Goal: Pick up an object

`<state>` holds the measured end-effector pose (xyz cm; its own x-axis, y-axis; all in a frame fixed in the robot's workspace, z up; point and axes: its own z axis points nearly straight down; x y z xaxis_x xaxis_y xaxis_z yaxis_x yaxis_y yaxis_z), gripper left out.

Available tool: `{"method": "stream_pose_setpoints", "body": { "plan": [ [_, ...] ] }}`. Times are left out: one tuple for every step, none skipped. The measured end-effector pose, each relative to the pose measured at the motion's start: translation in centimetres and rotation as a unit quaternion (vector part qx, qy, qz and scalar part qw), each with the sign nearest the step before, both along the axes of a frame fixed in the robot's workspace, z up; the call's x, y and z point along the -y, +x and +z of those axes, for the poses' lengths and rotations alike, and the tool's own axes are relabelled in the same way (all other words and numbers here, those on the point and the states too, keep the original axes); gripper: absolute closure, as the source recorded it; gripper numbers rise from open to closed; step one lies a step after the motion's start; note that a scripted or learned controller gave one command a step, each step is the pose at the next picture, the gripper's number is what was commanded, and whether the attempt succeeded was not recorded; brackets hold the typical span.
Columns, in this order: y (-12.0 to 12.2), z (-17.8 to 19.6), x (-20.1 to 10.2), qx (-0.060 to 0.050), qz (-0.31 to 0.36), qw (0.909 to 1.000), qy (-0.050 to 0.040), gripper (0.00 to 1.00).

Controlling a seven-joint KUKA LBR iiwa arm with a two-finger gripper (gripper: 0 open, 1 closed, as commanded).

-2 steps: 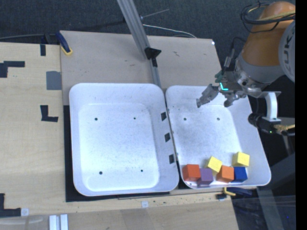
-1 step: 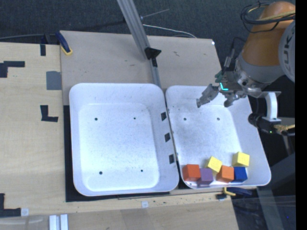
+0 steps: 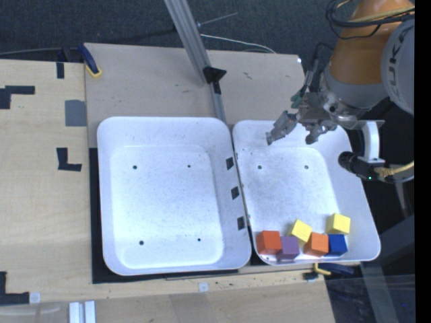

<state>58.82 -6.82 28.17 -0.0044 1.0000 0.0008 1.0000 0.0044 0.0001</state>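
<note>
Blocks (image 3: 306, 239) sit bunched at the right bin's (image 3: 350, 180) near edge — my gripper (image 3: 294, 132) hangs spread wide over the far edge, holding nothing, wrist angled in from the right.

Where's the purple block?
The purple block sits at the near edge of the right bin, between an orange block and another orange block, just below a yellow block.

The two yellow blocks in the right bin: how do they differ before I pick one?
The right yellow block lies nearer the bin's right wall, with the blue block just below it. The left yellow block sits turned like a diamond, wedged among the purple block and an orange block; the right one looks squarer on. Both appear alike in colour and size.
</note>
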Motion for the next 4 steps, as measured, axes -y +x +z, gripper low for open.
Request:
{"method": "stream_pose_setpoints", "body": {
  "plan": [
    [-0.05,-0.07,0.14,-0.001,-0.001,1.0,-0.0004,0.0],
    [-0.05,-0.07,0.14,-0.001,-0.001,1.0,-0.0003,0.0],
    [-0.05,-0.07,0.14,-0.001,-0.001,1.0,-0.0003,0.0],
    [-0.05,-0.07,0.15,-0.001,-0.001,1.0,-0.0003,0.0]
  ]
}}
